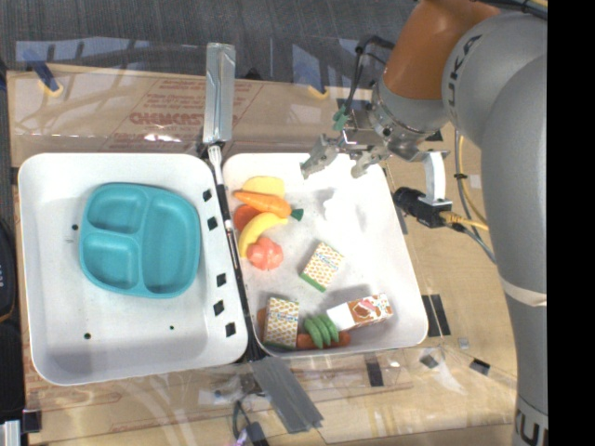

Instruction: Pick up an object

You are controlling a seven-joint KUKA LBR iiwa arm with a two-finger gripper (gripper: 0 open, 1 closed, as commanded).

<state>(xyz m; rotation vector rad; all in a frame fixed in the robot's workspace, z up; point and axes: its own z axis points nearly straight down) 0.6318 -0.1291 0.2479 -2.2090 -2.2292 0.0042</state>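
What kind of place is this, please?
Probably a robotics lab bench for grasping trials: two white bins taped to cardboard, toy food such as a banana, and a grey arm's gripper above them.

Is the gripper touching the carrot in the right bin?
Apart. In the camera view, the open gripper hangs near the bin's far edge, and bare white floor separates it from the carrot.
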